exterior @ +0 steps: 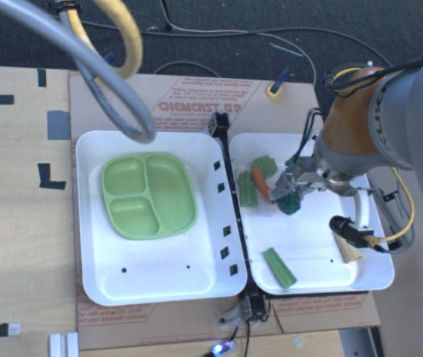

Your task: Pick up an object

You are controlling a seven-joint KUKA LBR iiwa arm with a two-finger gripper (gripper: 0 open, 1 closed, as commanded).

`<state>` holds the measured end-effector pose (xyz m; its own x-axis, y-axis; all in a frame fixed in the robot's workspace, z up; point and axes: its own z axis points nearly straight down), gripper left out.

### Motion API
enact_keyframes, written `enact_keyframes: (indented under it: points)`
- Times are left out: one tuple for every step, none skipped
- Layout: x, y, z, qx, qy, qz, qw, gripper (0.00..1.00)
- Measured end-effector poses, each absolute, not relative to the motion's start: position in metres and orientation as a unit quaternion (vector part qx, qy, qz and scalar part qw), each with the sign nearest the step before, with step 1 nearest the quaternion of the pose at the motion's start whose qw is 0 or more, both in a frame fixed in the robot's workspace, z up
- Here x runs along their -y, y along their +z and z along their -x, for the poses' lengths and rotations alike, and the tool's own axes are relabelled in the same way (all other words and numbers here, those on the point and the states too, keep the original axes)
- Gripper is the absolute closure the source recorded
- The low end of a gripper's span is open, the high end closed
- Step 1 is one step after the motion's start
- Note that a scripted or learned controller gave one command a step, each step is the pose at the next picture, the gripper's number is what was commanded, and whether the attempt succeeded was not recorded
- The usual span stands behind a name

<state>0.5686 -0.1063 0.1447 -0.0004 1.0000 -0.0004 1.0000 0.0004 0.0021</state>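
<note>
two shallow white bins, side by side on the bench.

left bin (92, 274): one green divided plate (150, 195), lying flat, three compartments, nothing in them.

right bin (323, 270): one ridged green piece (265, 165) at the far left; one orange piece (260, 181) just beside it; one green bar (246, 190) against the left wall; one green block (279, 268) near the front edge, well apart from the others; one dark teal piece (291, 204) near the middle, close to the orange piece.

gripper (289, 188): low over the right bin, directly above the dark teal piece and apparently touching it. cannot tell whether it is apart or closed, and no grasp can be confirmed.

step in hand, as judged: the approach or the grasp itself, dark teal piece as likely target; nothing lifted.

next move calls for: a firm close on the teal piece alone, clear of the orange neighbour, then a straight lift above the bin wall.
</note>
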Motion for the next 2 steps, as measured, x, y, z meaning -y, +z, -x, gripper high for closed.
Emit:
enact_keyframes:
  points:
    - [0.104,0.187,-0.569,-0.708,0.0007,-0.707,0.001,1.00]
    - [0.104,0.235,-0.561,-0.708,0.0010,-0.707,0.001,1.00]
